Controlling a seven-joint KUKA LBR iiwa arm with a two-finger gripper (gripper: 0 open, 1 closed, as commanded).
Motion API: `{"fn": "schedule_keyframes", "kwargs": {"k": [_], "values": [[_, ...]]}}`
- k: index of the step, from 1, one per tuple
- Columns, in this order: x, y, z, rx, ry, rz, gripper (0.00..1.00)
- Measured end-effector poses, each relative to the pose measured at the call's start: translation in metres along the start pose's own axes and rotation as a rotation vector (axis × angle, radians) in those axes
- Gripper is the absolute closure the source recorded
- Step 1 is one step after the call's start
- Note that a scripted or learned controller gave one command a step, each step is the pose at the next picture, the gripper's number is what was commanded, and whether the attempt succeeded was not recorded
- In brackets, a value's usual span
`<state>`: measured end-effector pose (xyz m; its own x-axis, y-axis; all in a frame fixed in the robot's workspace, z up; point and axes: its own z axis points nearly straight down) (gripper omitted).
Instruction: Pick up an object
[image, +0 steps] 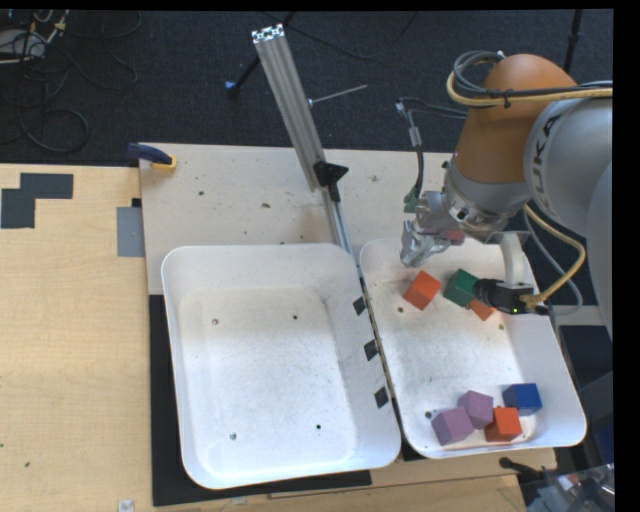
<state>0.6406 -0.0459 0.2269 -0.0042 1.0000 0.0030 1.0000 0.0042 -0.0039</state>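
My gripper (420, 252) hangs over the far end of the right bin (470, 380), just above and behind an orange block (422, 290). Nothing shows between its fingers. A green block (461, 288) lies to the right of the orange one, with a smaller orange piece (483, 308) beside it. At the bin's near end lie two purple blocks (452, 425) (477, 407), an orange block (504, 425) and a blue block (522, 397).
The left bin (265, 370) stands beside the right one, with black clips along the shared rim. A slanted aluminium bar (295, 110) rises behind the bins. A small clamp (152, 155) sits at the bench's far left corner.
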Motion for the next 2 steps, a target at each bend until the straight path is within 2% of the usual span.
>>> {"fn": "schedule_keyframes", "kwargs": {"k": [1,2], "values": [[0.056,0.001,-0.010,-0.003,-0.001,0.000,1.00],[0.111,0.003,0.004,0.001,-0.001,0.000,1.00]]}}
